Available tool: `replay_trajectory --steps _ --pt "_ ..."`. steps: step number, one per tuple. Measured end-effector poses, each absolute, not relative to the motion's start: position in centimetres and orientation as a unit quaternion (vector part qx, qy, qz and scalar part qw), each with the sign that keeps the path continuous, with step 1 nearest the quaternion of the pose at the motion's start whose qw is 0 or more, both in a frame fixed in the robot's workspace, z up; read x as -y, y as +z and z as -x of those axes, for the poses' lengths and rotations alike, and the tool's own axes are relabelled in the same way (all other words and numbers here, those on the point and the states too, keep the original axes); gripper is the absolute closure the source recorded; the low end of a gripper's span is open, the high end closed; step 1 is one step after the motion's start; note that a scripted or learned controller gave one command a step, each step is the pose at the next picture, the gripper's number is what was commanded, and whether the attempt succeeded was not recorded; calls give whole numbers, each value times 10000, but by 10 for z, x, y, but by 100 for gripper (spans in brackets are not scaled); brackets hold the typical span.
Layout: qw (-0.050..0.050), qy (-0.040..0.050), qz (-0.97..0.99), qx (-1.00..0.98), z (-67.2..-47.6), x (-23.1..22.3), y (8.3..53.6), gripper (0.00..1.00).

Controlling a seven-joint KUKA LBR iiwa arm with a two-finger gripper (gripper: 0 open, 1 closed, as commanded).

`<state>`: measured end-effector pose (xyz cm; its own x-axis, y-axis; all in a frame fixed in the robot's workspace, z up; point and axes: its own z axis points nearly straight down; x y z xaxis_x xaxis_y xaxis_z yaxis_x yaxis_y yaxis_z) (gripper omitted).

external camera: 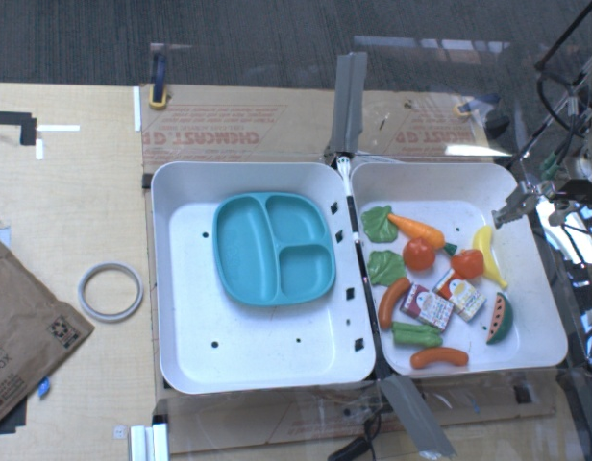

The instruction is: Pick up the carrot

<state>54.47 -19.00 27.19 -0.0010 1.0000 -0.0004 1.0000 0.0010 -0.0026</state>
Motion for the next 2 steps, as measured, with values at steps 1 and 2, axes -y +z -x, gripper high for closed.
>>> replay_trajectory --steps 1,2 --pt "9 6 6282 7781 -559 151 166 0" --pt "-5 1 5611 8278 -610 132 92 0"
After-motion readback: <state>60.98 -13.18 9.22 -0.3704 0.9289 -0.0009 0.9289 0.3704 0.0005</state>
